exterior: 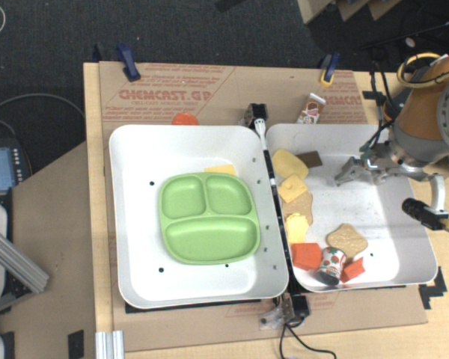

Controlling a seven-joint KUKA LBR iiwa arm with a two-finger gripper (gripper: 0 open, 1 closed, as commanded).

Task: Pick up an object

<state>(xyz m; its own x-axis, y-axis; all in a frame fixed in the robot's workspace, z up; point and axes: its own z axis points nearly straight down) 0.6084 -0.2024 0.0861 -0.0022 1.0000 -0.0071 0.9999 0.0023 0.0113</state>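
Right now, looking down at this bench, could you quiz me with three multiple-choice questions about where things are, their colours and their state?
1. Where does the green plate lie?
A. In the left bin
B. In the right bin
C. On the floor

2. What colour are the two clamps at the far edge of the board?
A. Red
B. Blue
C. White

3. How does the gripper stand to the toy food?
A. It grips the red block
B. It hangs over the right bin, apart from the food
C. It presses on the green plate

Answers:
1 A: the plate sits in the middle of the left bin.
2 B: both clamps are blue.
3 B: it is above bare floor of the right bin.
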